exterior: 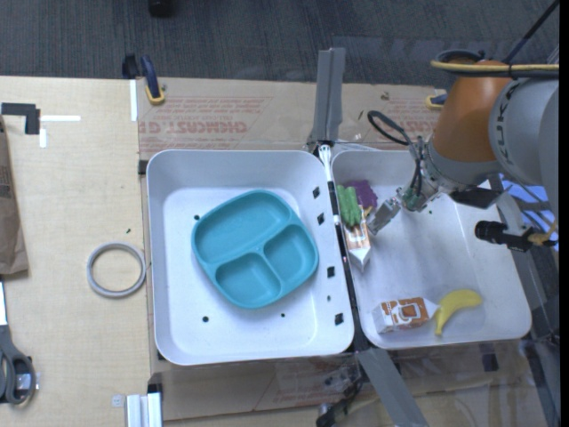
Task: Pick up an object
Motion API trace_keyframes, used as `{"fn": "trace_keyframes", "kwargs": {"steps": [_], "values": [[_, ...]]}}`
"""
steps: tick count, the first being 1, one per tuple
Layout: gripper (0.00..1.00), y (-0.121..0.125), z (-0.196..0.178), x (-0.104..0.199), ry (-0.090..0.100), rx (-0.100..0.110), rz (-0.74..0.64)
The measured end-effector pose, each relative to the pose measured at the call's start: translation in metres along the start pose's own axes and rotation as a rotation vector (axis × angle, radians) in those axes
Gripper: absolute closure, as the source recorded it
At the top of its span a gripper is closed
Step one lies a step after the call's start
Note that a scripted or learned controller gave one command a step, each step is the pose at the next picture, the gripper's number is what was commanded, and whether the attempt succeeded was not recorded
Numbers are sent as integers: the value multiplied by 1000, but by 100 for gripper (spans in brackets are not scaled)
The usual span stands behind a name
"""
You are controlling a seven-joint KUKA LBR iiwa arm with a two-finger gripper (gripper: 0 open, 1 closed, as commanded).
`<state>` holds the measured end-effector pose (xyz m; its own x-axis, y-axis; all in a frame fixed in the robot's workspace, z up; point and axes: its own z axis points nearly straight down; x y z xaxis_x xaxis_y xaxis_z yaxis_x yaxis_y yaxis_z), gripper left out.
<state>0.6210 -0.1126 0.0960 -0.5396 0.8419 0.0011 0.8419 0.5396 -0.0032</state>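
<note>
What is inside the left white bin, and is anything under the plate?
The left bin holds one blue divided plate, lying flat on its floor. The plate covers whatever might be beneath it, so that cannot be seen.

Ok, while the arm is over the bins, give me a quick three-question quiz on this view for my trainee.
1. True or false: the blue divided plate lies in the same bin as the banana.
2. Which thing lies nearest the claw? A) the banana B) the tape ring C) the carton with the green top
3. Fill in: the small orange and white box lies right beside the ____.

Key
1. False: the plate is in the left bin, the banana in the right bin.
2. C
3. banana
</note>
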Motion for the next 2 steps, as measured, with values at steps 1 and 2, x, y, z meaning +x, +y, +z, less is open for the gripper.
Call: {"fn": "trace_keyframes", "kwargs": {"steps": [1, 2], "values": [[0, -11, -17, -18, 1, -1, -332], [0, -33, 8, 32, 3, 1, -283]]}}
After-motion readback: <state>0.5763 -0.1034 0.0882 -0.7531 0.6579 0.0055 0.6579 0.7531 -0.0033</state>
